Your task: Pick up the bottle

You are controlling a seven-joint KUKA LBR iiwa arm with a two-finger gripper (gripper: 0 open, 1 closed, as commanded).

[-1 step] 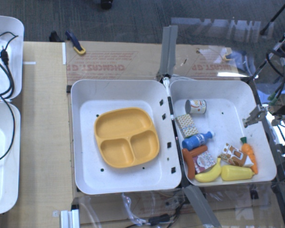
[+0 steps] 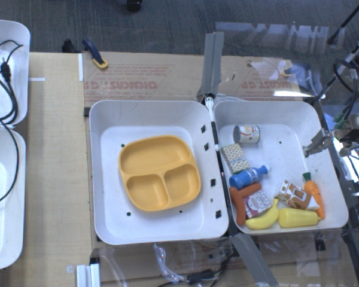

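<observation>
Lying in right bin [image 2: 287, 117], bottle [image 2: 249, 176]

The gripper [image 2: 316, 143] sits at the right rim of the right bin [image 2: 287, 107], low over the bin wall; its finger position cannot be made out. The bottle [image 2: 249, 176], blue with a white cap, lies on its side well to the gripper's left and slightly below it, untouched. A small can [image 2: 247, 134] lies left of the gripper at about its level. A carrot [image 2: 315, 196] lies just below the gripper. A banana [image 2: 262, 219] and a yellow squash-like item [image 2: 298, 217] lie farther below. The left bin [image 2: 102, 160], far to the gripper's left, holds a yellow divided plate [image 2: 160, 173].
</observation>
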